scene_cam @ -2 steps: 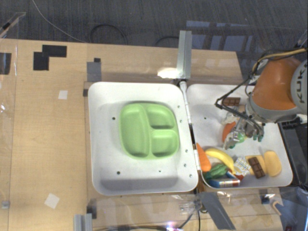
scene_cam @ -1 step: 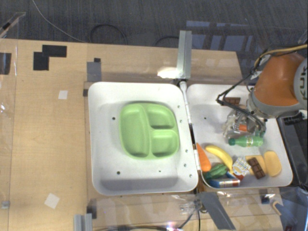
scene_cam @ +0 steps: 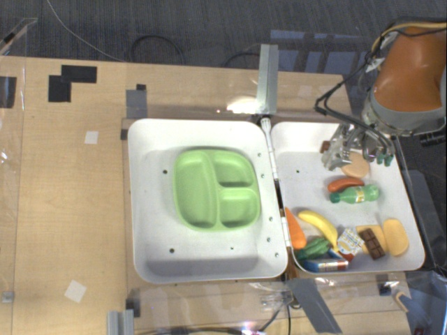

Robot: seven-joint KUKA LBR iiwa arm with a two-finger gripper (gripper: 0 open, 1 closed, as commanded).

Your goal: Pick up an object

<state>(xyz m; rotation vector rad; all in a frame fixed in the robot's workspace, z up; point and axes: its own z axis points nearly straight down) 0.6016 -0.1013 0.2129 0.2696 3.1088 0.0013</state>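
My gripper [scene_cam: 347, 155] hangs low over the far right part of the right bin [scene_cam: 300, 145]. A flat tan piece [scene_cam: 357, 167] lies right under it, partly covered by it; whether they touch I cannot tell. Just in front lie a red sausage [scene_cam: 345, 184] and a green bottle [scene_cam: 355, 195]. Along the bin's front edge are a banana [scene_cam: 318, 224], a carrot [scene_cam: 295, 232], a green vegetable [scene_cam: 315, 248], a wrapped sweet [scene_cam: 348, 241], a chocolate bar [scene_cam: 371, 241] and a yellow-orange oval piece [scene_cam: 396, 236].
The left bin [scene_cam: 150, 208] holds a green divided plate [scene_cam: 215, 189]. A metal divider post [scene_cam: 267, 82] stands at the back between the bins. The arm's orange band [scene_cam: 408, 68] looms over the right bin's far right corner. Cables run beside it.
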